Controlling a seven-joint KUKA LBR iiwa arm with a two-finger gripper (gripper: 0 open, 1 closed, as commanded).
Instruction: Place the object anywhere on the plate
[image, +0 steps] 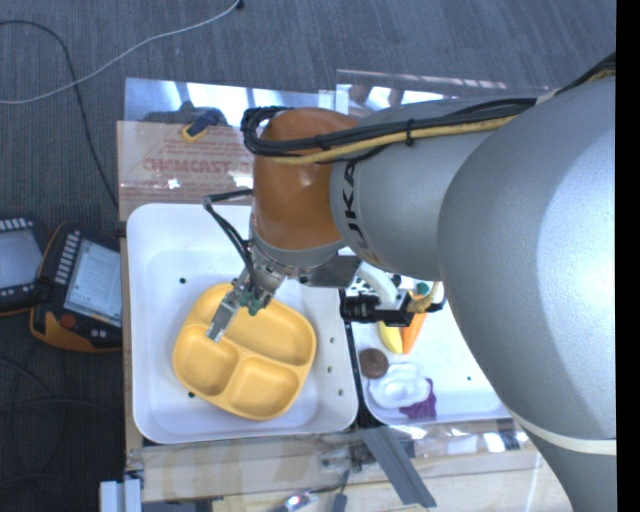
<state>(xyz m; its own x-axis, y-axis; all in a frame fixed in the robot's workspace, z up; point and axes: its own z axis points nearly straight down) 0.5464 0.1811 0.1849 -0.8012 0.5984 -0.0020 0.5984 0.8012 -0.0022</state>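
While the grey two-finger gripper (222, 322) hovers over the yellow divided plastic plate (245, 350), finger state unclear; small objects sit in right white bin (470, 395).

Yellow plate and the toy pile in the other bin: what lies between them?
In the camera view, between the yellow plate and the toy pile lie bare white bin floor and the bins' adjoining rims.
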